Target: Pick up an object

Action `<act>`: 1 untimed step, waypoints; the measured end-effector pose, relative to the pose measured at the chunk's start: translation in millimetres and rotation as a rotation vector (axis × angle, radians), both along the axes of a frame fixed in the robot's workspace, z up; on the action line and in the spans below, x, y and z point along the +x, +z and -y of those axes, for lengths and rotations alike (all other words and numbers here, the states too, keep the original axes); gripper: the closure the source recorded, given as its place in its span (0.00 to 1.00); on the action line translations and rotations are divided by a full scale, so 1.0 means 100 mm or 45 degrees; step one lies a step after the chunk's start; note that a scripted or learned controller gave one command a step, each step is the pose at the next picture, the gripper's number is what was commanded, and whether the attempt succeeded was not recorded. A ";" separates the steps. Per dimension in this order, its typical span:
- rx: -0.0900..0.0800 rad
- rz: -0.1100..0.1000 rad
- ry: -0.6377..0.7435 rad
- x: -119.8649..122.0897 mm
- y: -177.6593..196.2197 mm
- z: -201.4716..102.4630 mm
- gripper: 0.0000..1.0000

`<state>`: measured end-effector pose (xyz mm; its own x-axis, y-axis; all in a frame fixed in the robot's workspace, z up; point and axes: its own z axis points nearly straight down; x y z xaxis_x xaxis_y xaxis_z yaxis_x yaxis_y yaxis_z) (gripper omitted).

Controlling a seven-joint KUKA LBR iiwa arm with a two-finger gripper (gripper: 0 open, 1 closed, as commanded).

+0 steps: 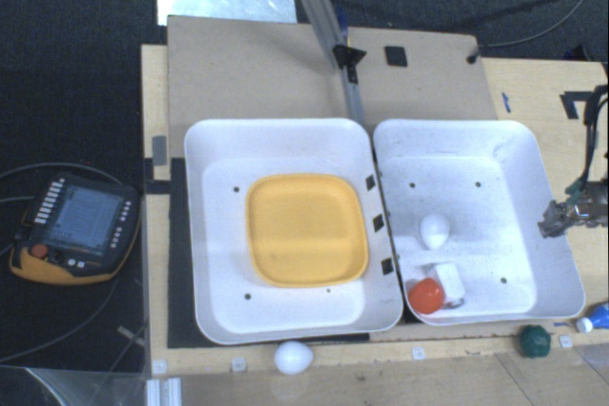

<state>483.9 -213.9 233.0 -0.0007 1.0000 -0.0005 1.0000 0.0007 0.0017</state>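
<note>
The right bin [476,157] holds a white egg-shaped object [434,230] near its left side. A small white block [448,281] and a red-orange ball [426,296] lie touching in the front left corner. A yellow square plate [306,229] lies flat in the left bin [214,204]. My gripper [559,221] is at the right bin's right rim, well to the right of the objects, and I see nothing held in it.
On the bench in front of the bins lie a white egg [293,357], a dark green ball [535,340] and a blue item [596,319]. A teach pendant [76,228] rests at the far left. A slanted metal pole [319,0] ends behind the bins.
</note>
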 end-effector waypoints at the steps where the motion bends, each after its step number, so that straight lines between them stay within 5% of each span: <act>1: 0.002 0.000 0.004 0.09 0.08 -0.51 1.00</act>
<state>492.9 -163.0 241.3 -0.0037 1.0000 0.0008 1.0000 0.0037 0.0015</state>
